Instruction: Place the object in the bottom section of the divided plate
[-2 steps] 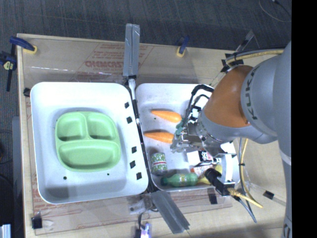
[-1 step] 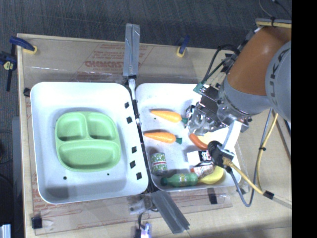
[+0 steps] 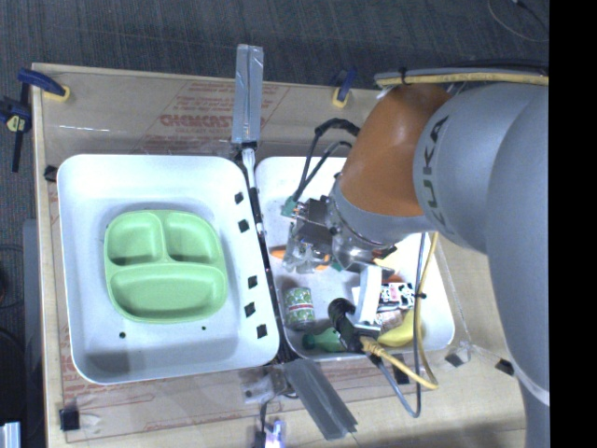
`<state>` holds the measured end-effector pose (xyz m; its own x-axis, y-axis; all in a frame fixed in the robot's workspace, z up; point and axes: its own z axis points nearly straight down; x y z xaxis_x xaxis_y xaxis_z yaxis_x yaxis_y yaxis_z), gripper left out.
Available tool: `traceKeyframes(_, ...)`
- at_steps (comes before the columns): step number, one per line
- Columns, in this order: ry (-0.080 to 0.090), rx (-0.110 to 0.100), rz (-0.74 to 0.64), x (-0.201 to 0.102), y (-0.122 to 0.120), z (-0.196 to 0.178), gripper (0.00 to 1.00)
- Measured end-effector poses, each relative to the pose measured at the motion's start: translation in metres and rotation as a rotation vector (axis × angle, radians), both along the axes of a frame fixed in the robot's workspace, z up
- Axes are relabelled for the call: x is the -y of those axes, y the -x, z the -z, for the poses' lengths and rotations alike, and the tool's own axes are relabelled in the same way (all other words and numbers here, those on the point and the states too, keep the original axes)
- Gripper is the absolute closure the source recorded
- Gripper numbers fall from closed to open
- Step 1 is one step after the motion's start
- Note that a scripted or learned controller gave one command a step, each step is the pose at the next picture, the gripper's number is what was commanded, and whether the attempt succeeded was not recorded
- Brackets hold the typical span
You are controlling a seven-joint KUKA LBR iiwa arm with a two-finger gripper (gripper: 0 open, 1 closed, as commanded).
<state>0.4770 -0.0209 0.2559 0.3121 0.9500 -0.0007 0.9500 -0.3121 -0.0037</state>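
**Supervisor:** Report the station as it stands.

**Operator:** I find the divided plate [image 3: 117,287] lying flat in the left bin [image 3: 84,250], green, with two small compartments on the far side and one wide one on the near side. I take the wide one to be the bottom section [image 3: 168,292]. All three compartments are bare, so in my judgement nothing has been delivered yet.

**Supervisor:** And the item to be moved?

**Operator:** It must be among the loose goods in the right bin [image 3: 276,180]. I note a small can [image 3: 299,307] standing near the dividing wall, a dark green item [image 3: 326,341] at the near edge, a banana [image 3: 403,330] and a printed packet [image 3: 396,295]. A small orange piece [image 3: 278,250] lies close by the tool. Which of these is meant for the plate, I cannot tell.

**Supervisor:** State of the tool?

**Operator:** The arm [image 3: 466,157] reaches in from the right and hangs low over the right bin, with the gripper [image 3: 303,245] above the clutter near the orange piece. That posture suits a pick, not a placement. The wrist body masks the tip, so I cannot tell whether it is apart or together. I see nothing plainly clamped in it.

**Supervisor:** Risks?

**Operator:** The goods are crowded, so a neighbour could be nudged. The wall between the bins must be cleared on the way across.
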Motion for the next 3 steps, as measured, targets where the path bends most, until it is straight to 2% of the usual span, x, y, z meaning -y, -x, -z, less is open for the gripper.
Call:
traceKeyframes(1,0.001,-0.004,0.225,-0.096,-0.009,0.066,1.00)
traceKeyframes(2,0.000,0.001,0.080,-0.150,0.001,0.017,1.00)
traceKeyframes(3,0.001,-0.003,0.095,-0.126,0.002,0.158,1.00)
